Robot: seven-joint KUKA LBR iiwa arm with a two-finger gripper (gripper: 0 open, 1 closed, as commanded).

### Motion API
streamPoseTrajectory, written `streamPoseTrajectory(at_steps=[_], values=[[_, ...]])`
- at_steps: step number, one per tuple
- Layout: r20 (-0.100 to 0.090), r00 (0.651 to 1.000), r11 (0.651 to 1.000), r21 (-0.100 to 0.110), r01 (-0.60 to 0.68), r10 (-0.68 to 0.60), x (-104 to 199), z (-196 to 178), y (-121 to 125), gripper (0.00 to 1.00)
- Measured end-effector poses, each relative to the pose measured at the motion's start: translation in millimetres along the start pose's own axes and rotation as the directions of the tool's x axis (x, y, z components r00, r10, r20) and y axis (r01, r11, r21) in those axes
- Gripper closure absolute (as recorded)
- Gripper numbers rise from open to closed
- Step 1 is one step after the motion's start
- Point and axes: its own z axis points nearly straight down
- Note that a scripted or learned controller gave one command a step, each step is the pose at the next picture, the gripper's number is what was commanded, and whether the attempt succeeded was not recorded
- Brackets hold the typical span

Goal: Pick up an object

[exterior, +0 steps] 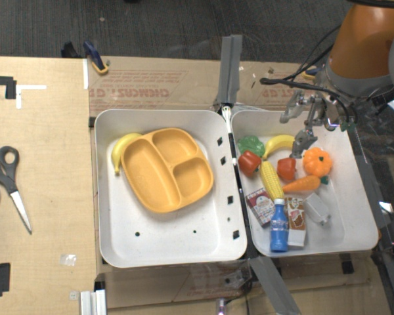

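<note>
Blue bottle: lies at the near end of the right bin, lowest in frame, beside a small carton and a red packet.
Other candidates, placed from the bottle: corn cob and carrot just beyond it; red tomato, orange pumpkin, red pepper, green vegetable and a banana farther back.
Gripper: hangs over the far part of the right bin, above the tomato and pumpkin; nothing sits between its fingers; open or closed, I cannot tell.
Progress: judged not yet done; no object lifted, every item rests in a bin. Left to do: descend, close on one item, raise it.
Left bin: far left of the bottle, holds a yellow divided tray with a second banana partly under its edge.
Worktop: scissors well left of the bottle.
Hard to read: fingertips blend with cables and bracket; arm cut off at the top right; clear item right of the carton unidentifiable.
</note>
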Motion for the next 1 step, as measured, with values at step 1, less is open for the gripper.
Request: streamPoseTrajectory(at_steps=[1], values=[[0.003, 0.997, 0.997, 0.0, -0.073, 0.073, 14.1, 119.0, 16.2, 0.0]])
